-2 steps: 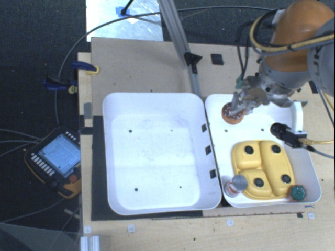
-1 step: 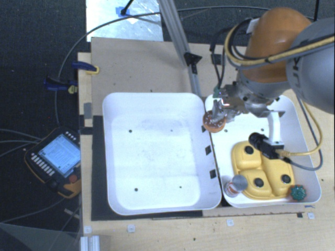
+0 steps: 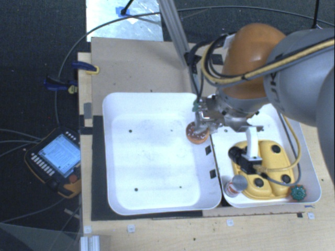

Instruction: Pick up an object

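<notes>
My gripper [image 3: 201,123] hangs over the right wall of the left bin [image 3: 152,192], reached in from the right under the orange-banded wrist. A small brown round object with a pale rim [image 3: 196,135] sits right at the gripper's tip, against the inside of that wall. The view does not settle whether it is lifted or resting on the bin. In the right bin [image 3: 314,190] lies a large yellow toy with black spots [image 3: 267,177], partly hidden by the wrist's hardware.
Also in the right bin are a teal ball [image 3: 298,193] at the front right corner and a small grey and orange round piece [image 3: 236,183] at the front left. A handheld pendant [image 3: 56,158] lies left of the bench. Cables run across the back.
</notes>
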`<state>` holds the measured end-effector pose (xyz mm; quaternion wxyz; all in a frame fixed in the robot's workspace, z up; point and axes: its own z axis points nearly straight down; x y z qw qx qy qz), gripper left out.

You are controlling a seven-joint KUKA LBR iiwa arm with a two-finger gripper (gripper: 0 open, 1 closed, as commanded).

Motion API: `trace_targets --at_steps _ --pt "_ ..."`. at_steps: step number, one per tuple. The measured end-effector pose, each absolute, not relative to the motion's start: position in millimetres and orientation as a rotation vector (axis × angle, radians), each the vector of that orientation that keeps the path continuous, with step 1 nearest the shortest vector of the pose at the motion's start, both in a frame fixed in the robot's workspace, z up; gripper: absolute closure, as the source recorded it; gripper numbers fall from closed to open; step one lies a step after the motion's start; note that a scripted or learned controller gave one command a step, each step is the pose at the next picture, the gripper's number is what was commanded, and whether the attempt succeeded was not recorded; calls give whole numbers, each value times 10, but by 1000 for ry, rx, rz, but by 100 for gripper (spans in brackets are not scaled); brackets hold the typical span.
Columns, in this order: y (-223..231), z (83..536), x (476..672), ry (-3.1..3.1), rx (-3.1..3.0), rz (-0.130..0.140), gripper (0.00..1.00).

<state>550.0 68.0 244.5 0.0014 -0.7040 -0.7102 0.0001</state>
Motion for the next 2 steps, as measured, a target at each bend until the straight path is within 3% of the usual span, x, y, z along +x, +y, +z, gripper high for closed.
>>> trace_targets --at_steps 1,2 --pt "1109 2278 5286 -2229 -2211 0 100" --pt "1087 2283 5295 -2225 -2217 -1 0"
